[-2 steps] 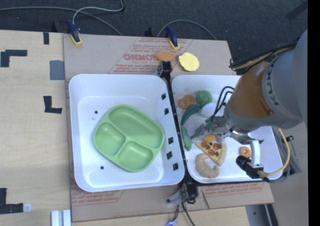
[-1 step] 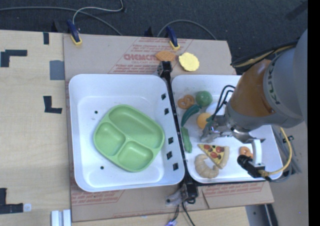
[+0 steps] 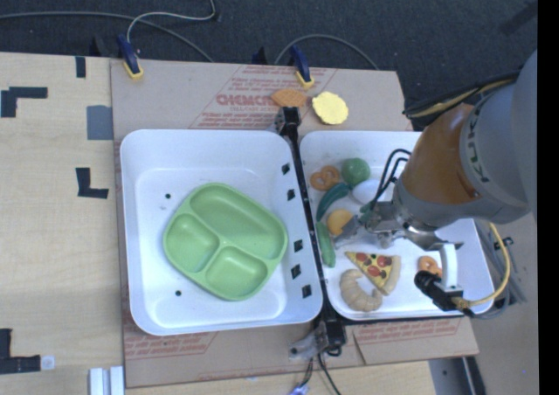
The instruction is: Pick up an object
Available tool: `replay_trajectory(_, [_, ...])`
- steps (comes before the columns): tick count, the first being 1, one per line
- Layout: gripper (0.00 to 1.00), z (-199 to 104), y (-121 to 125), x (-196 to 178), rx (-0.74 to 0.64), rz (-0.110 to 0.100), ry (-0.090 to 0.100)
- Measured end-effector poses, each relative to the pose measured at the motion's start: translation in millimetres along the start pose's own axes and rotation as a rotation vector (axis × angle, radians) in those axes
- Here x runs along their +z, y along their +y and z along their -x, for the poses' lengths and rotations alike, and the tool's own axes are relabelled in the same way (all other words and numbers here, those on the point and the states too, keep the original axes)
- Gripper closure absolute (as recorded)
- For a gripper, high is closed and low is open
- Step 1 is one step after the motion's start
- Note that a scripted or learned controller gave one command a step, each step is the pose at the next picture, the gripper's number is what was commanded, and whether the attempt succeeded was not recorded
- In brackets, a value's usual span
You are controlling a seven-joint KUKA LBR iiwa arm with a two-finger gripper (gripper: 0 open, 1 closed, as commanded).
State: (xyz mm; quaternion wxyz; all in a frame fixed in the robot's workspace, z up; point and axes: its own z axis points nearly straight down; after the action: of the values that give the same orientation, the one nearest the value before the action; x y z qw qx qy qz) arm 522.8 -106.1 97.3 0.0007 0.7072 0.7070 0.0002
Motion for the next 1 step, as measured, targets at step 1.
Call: replay_trajectory(1, [0.00, -6.5, 76.3, 11.2, -0.001, 0.001, -0.001])
